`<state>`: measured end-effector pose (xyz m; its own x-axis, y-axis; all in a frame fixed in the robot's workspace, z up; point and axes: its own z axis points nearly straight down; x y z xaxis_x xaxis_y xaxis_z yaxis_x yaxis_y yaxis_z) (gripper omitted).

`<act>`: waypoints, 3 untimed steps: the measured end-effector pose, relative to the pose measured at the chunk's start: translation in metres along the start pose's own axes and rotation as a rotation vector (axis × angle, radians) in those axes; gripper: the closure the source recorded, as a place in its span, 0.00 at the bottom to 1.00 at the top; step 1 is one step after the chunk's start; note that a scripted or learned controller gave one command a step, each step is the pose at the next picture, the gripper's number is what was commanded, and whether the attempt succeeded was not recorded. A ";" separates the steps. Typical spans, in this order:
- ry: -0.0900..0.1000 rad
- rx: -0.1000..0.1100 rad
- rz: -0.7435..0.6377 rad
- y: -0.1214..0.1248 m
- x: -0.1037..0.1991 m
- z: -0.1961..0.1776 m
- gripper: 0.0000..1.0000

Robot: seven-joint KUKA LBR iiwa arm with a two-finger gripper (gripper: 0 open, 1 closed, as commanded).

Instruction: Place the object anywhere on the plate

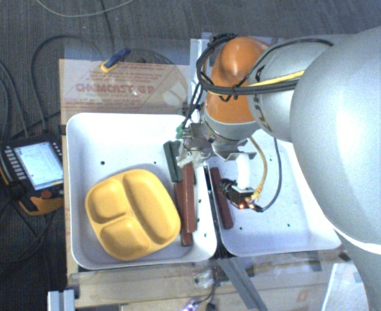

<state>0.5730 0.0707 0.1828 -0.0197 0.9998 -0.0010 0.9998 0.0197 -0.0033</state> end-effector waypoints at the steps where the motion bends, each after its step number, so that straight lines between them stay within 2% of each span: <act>1: 0.000 0.002 -0.081 -0.045 0.050 -0.004 1.00; 2: 0.000 -0.005 -0.064 -0.057 0.111 0.004 1.00; 3: -0.001 0.000 -0.064 -0.059 0.111 0.006 0.00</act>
<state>0.5123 0.1805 0.1770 -0.0833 0.9965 -0.0014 0.9965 0.0833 -0.0038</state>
